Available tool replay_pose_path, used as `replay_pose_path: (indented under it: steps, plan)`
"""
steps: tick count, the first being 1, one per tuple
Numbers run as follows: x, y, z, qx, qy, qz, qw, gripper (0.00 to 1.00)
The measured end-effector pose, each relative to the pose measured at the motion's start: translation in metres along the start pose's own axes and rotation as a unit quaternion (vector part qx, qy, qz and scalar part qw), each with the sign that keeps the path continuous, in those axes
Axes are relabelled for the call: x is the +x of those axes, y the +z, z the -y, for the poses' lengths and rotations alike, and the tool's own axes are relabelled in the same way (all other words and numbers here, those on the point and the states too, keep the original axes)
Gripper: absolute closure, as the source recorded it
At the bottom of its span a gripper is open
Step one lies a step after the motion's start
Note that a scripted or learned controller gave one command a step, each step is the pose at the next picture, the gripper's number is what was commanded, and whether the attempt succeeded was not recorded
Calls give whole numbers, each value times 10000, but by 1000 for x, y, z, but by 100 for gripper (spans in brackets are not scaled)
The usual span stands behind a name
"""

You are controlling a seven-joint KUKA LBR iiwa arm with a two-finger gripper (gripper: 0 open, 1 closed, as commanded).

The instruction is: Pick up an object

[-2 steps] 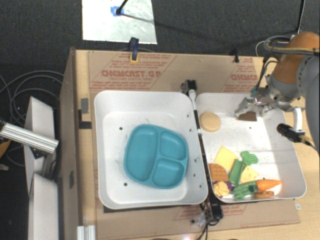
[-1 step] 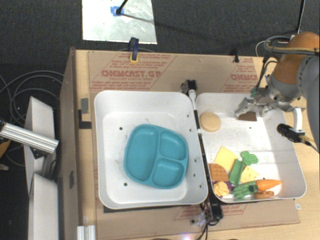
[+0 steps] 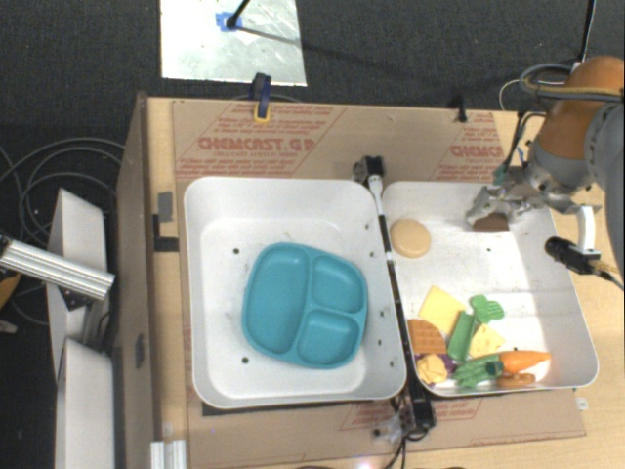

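Camera view: task not done, judging by the layout. No object seen lifted; all toy food lying in the right bin. Tan round piece near that bin's top-left corner, alone. Pile at the bin's near end: yellow wedge, waffle-like brown piece, green piece, carrot, purple bit, all touching or overlapping. Left bin carrying a teal divided tray, nothing in its compartments.

Arm reaching in from the right, orange band above the wrist, bent down over the far right corner of the right bin. Gripper low at the bin's back edge, pointing left and down, well apart from the pile, nearer the tan round piece but not touching it. Small dark brown patch under the gripper tips, unclear whether an object or shadow. Gripper state: cannot tell, too small and blurred. Left to do, likely: settle on a target, close, lift clear of the bin.
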State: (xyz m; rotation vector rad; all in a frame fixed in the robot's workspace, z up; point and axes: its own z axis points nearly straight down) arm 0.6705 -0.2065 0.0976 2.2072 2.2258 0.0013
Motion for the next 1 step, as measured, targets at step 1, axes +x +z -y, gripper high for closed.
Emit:
replay_pose_path:
  steps: [1]
  plan:
    - [72,-64,-1,-11,-11,-26,10000,100]
